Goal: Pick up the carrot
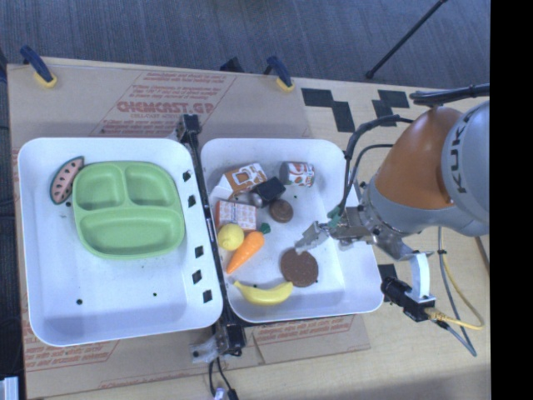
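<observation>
- Orange carrot [245, 252] lay in the right bin [354, 294], near that bin's left wall, tilted with its green top up and to the right and its tip down and to the left.
- Carrot touched the yellow lemon [231, 237] at its upper left; a banana [265, 292] lay just below it, along the bin's lower edge.
- Jaws [315, 236] sat low over the right bin, to the right of the carrot and apart from it, just above the large brown cookie [299, 267].
- Nothing was visible between the jaws; whether they stood apart or together could not be told.
- Other items in the right bin: two small printed cartons [246, 177] [236, 215], a can [297, 173] on its side, a dark object [268, 192], a smaller brown disc [281, 211].
- Left bin [42, 307] held a green divided plate [129, 208], with a watermelon slice [65, 179] just beside its upper left corner.
- Both bins rested on brown cardboard [166, 98] on the surface, held by blue and yellow clamps [37, 67] at the far edge.
- Grey arm with orange band [416, 161] reached in from the right.
</observation>
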Robot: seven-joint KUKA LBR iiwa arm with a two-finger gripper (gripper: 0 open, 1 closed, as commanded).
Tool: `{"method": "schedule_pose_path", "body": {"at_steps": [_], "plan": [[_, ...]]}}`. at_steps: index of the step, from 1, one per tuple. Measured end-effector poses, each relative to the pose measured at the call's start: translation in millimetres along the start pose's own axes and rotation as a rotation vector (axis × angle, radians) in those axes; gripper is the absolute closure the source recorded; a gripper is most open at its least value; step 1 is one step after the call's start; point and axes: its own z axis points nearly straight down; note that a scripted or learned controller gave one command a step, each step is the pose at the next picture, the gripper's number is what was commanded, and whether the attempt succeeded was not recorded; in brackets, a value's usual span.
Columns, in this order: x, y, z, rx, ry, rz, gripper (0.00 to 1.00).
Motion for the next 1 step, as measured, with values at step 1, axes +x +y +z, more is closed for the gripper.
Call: {"method": "schedule_pose_path", "body": {"at_steps": [1], "plan": [[53.4, 38.5, 95.3, 0.003, 0.000, -0.003, 0.00]]}}
